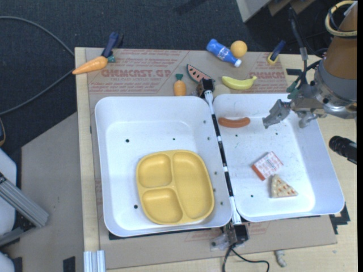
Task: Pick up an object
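Far to the left of the fingers, the left bin point(113, 123) carries a yellow divided plate point(174, 186), and nothing there is being handled. On the worktop point(142, 72) behind the bins, also left of the fingers, lie a toy carrot point(91, 66), a smaller carrot point(180, 87), a watermelon slice point(196, 72), a blue bottle point(222, 52), an orange ball point(239, 48) and a banana point(238, 83).

In the right bin point(317, 169), the hot dog point(233, 121) lies just to the left of the fingers and near them, not touching. Below the fingers, toward the bin's front, sit a red-and-white packet point(267, 165) and a pizza slice point(282, 187), close together and well apart from the fingers.

The fingers point(289, 115) hang over the back of the right bin, spread open with nothing between them; one finger point(276, 114) angles down toward the hot dog's side.

As a judgement, the task is at an early stage: no object is lifted, every item rests in the bin or on the worktop, and the whole grasp and lift remain to be done. The hot dog looks the likeliest target, being nearest.
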You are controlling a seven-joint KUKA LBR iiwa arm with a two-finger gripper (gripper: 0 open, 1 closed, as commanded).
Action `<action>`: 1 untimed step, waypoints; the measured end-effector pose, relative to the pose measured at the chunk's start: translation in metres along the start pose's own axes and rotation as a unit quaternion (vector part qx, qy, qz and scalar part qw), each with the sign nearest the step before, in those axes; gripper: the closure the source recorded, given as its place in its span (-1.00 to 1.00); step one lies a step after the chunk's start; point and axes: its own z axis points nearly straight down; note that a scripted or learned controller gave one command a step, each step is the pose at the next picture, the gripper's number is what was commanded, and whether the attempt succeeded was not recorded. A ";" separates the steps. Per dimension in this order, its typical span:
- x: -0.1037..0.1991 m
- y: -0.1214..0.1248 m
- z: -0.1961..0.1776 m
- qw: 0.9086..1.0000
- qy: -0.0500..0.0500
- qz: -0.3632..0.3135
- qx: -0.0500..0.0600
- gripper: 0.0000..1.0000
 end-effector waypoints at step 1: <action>-0.009 -0.028 0.115 1.000 0.000 0.000 0.000 -1.00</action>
